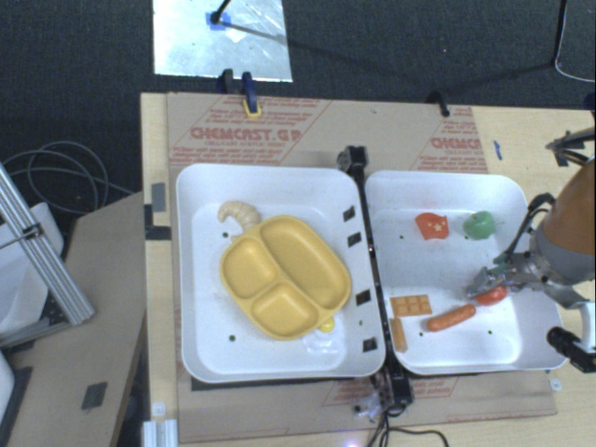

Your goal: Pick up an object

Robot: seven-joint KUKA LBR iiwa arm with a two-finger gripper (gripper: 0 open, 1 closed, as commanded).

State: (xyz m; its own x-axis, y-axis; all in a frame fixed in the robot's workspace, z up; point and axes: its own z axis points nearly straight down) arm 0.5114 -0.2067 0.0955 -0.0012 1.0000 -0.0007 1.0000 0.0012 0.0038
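Two bins sit before you; the gripper point(486, 285) hangs low over a small red piece point(494, 295), so you cannot tell how its jaws stand.

Divided plate point(284, 274) in left bin point(200, 250); sausage point(451, 318), perhaps a waffle point(411, 304), in right bin point(503, 347).

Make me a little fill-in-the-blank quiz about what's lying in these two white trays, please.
1. The yellow divided plate lies in the ____ bin.
2. The green item sits in the ____ bin.
3. The plate has ____ compartments.
4. The gripper is at a small ____ item above the sausage.

Missing words: left; right; three; red
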